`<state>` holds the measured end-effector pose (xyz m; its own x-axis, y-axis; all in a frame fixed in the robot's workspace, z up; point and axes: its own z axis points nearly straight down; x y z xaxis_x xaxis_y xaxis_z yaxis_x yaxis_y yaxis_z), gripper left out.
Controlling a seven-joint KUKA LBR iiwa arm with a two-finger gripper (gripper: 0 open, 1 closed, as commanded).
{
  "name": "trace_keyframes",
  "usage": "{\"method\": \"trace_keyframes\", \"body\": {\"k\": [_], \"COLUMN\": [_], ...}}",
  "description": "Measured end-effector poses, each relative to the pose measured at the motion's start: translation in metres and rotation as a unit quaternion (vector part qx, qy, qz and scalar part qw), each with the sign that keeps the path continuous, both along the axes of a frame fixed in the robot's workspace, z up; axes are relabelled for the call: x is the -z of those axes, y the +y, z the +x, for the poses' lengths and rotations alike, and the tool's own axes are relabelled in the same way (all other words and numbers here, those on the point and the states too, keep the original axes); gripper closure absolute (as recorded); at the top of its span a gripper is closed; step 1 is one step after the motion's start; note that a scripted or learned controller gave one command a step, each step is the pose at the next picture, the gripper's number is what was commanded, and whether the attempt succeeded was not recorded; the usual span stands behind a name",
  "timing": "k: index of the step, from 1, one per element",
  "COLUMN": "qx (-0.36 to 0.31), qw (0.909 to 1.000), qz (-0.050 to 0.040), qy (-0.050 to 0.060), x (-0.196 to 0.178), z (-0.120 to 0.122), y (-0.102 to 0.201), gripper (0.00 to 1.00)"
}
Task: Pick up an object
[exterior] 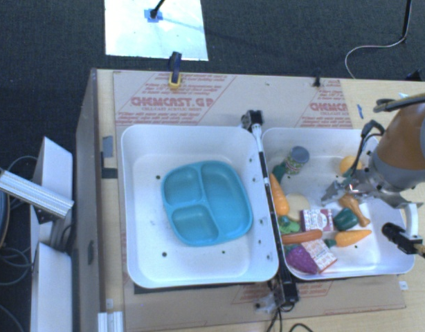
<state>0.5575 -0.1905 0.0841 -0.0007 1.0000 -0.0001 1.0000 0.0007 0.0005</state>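
Grey fingers low over toy food in right bin.

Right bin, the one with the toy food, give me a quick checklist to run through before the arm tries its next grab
1. Gripper over the right bin: ok.
2. Object between its fingers: cannot tell.
3. Targets within the bin: ok, orange carrot, purple piece and small can lie there.
4. Targets spaced apart: not ok, pieces crowd together mid-bin.
5. Blue tray sits in the left bin, clear of the arm: ok.
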Motion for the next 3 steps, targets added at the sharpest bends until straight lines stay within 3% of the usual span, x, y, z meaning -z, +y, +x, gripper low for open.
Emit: {"method": "trace_keyframes", "body": {"k": [1, 2, 3], "qx": [-0.001, 0.000, -0.001], "qw": [1.0000, 1.0000, 1.0000], "qz": [-0.0005, -0.0005, 0.0006], "qy": [-0.002, -0.001, -0.001], "x": [-0.001, -0.008, -0.002], "z": [0.084, 0.034, 0.111], "y": [-0.016, -0.016, -0.015], "gripper": [0.00, 0.00, 0.00]}}
